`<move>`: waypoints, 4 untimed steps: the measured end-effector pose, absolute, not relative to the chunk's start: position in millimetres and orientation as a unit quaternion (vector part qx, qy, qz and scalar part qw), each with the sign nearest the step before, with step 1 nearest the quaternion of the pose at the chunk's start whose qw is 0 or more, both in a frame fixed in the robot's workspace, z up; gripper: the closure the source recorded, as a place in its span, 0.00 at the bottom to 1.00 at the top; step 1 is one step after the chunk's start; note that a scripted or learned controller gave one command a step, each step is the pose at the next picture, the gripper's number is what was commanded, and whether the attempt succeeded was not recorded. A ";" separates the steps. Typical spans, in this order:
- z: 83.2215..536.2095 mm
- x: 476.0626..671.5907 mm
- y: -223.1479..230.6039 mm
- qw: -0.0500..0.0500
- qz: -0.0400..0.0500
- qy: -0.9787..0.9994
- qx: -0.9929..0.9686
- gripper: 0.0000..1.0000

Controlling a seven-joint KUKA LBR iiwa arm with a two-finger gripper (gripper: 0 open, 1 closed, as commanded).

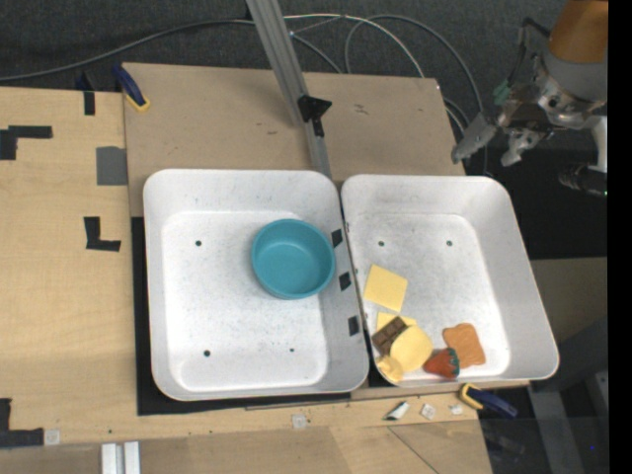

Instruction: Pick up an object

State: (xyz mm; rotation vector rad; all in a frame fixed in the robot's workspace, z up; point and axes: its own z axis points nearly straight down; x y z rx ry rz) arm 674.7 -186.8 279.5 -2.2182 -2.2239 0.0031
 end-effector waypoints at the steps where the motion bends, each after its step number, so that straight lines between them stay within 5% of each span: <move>1: 279.6 674.6 -187.0 0.000 0.001 -0.708 -0.706 0.00; 4: 123.2 673.2 -179.5 0.002 0.002 -0.708 -0.706 0.00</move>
